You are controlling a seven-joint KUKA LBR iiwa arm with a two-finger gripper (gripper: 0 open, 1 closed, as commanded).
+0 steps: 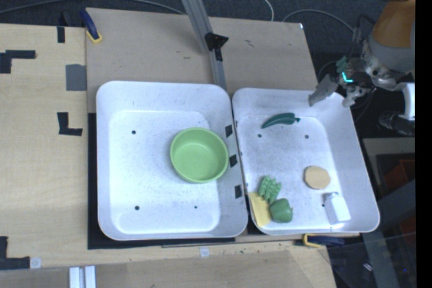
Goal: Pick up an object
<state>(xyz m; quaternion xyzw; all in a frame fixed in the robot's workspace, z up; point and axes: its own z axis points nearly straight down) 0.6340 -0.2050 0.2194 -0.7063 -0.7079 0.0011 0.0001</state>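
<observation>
While our grey two-finger gripper hangs spread and holding nothing over the right white bin's far corner, we see the dark green curved pepper nearby, leftward, long axis crosswise.

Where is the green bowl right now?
The green bowl sits in the left bin, toward its right side, near the divider shared with the right bin.

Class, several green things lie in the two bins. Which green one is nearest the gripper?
The dark green chilli-shaped piece in the right bin, just below and left of the gripper. The green bowl and the two lighter green pieces sit much farther away.
</observation>
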